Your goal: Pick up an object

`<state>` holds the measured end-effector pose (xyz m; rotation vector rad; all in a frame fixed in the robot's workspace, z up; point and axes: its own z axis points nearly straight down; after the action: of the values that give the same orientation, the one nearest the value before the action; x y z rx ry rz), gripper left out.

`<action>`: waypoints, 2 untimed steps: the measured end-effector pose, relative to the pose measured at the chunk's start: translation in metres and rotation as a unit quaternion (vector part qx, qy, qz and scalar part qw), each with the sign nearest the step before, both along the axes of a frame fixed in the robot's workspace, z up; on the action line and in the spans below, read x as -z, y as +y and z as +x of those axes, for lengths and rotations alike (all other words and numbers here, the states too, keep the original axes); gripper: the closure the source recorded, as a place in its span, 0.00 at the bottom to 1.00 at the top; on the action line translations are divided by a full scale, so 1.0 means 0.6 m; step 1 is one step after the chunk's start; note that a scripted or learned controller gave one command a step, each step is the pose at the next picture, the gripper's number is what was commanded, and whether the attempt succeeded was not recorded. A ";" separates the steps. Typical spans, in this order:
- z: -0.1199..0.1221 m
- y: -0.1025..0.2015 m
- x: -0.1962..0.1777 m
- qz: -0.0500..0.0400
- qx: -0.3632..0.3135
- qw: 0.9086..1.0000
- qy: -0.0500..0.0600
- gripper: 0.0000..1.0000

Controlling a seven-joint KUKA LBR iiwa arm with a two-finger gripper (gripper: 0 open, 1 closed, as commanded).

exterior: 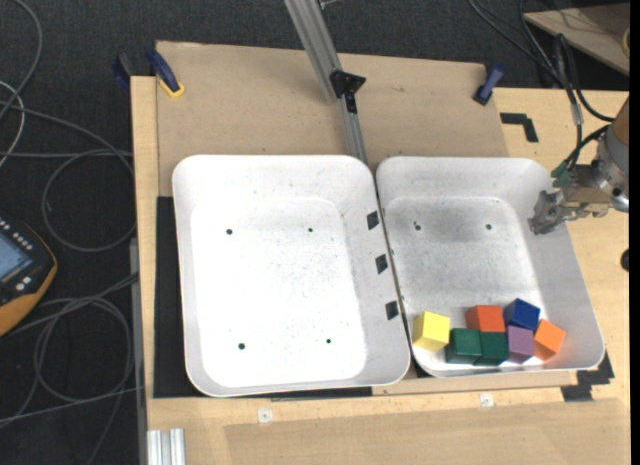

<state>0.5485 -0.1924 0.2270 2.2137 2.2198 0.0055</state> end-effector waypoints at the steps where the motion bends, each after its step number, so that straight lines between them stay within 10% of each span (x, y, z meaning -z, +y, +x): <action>1: 0.002 0.000 -0.069 0.000 0.000 1.000 0.001 1.00; 2: 0.011 0.086 -0.068 0.002 -0.002 1.000 0.003 1.00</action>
<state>0.5552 -0.1406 0.2676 2.2153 2.2291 0.0029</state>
